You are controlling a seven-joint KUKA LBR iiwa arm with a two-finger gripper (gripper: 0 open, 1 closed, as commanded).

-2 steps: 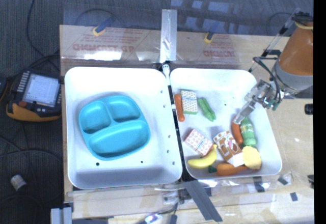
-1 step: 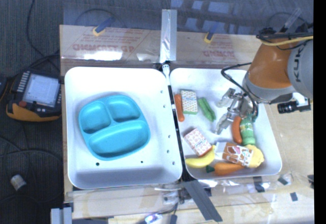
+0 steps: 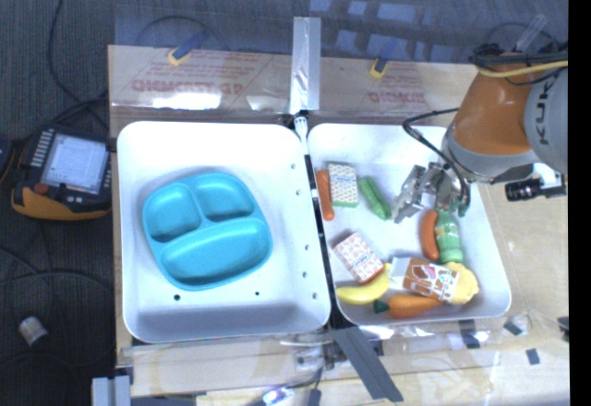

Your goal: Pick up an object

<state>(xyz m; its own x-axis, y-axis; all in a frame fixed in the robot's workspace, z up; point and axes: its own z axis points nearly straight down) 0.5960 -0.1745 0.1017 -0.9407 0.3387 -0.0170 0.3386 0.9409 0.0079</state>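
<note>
The tabletop (image 3: 222, 81) carries two shallow white bins side by side. The left bin (image 3: 129, 210) holds a blue divided plate (image 3: 205, 229) near its centre, lying flat and well apart from everything else. The right bin (image 3: 494, 293) holds all the small toy foods, so I judge that the object to pick up must come from there.

The arm (image 3: 499, 123) enters from 3 o'clock and bends down over the upper right part of the right bin. Its end effector (image 3: 420, 197) hangs a little right of the bin's centre; its metal fingers seem spread rather wide, and nothing is seen between them (so no object is held now).

At 5 o'clock from the end effector, just beside it, lie a red sausage (image 3: 428, 234) and a green bottle (image 3: 448, 240), touching each other. At 9 o'clock lies a green pepper (image 3: 374, 197), then a checked box (image 3: 343, 185) and a thin carrot (image 3: 324, 195) against the dividing wall. Along the bin's 6 o'clock edge lie a banana (image 3: 363, 290), a second checked box (image 3: 356, 255), an orange carton (image 3: 431, 280) and a second carrot (image 3: 409, 306), crowded together.

The sausage and bottle look like the nearest candidates, but their contact could disturb a clean grasp.
</note>
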